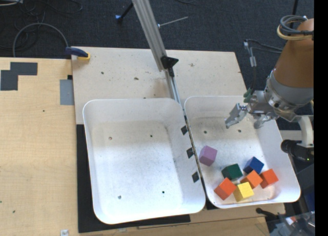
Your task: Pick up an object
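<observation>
I'm seeing the gripper [247, 118] hanging over the upper part of the right bin [290, 154], fingers spread apart and grasping nothing. One finger [234, 116] is sticking out toward the divider side, the other finger [260, 120] is sitting closer to the arm's orange band [298, 64].

All the blocks are lying below the tool in frame, in the lower part of the same bin, well apart from the fingertips:
- purple block [207, 155]: nearest to the tool, down and toward the left bin from it, sitting alone near the bin's inner wall.
- green block [232, 171]: nearly straight below the tool, further down than the purple one.
- blue block [253, 165]: below the tool, slightly to the arm side, just beside the green one.
- orange block [252, 178]: tucked between the green, blue and yellow ones.
- yellow block [243, 191]: lowest of the cluster, touching or nearly touching the orange one; can't tell which.
- two red-orange blocks: one [224, 188] beside the yellow on the left-bin side, the other [269, 178] on the arm side, near the bin's outer wall.

The left bin [97, 127] is lying across the divider from the tool. A metal rail [149, 23] is running up and away from the tool, over the bench [123, 73].
</observation>
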Robot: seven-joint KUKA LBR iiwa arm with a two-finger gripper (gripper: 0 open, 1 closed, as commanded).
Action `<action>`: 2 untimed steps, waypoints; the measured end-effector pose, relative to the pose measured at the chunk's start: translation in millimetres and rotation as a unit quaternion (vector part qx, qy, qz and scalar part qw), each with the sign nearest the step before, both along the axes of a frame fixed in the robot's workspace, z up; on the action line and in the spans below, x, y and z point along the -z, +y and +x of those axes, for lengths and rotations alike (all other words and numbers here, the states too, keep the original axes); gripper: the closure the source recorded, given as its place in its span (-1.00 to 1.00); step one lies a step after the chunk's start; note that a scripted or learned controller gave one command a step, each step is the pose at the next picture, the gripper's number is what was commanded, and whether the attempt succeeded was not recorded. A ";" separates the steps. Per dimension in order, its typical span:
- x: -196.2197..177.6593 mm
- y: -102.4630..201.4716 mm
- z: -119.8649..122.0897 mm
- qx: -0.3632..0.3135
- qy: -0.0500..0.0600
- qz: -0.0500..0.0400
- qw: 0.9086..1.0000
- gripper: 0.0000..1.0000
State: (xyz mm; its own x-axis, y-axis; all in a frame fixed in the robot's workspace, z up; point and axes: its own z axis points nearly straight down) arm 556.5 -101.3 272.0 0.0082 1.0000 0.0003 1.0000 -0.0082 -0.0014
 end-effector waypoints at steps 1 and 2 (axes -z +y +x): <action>171.2 -58.2 14.1 -0.003 0.005 0.001 1.000 -1.00; 179.9 1.8 26.2 -0.006 -0.001 -0.001 1.000 -1.00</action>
State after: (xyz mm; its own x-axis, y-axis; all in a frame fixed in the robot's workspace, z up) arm 582.8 -99.5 92.1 -0.0037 1.0000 -0.0011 1.0000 0.0037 0.0009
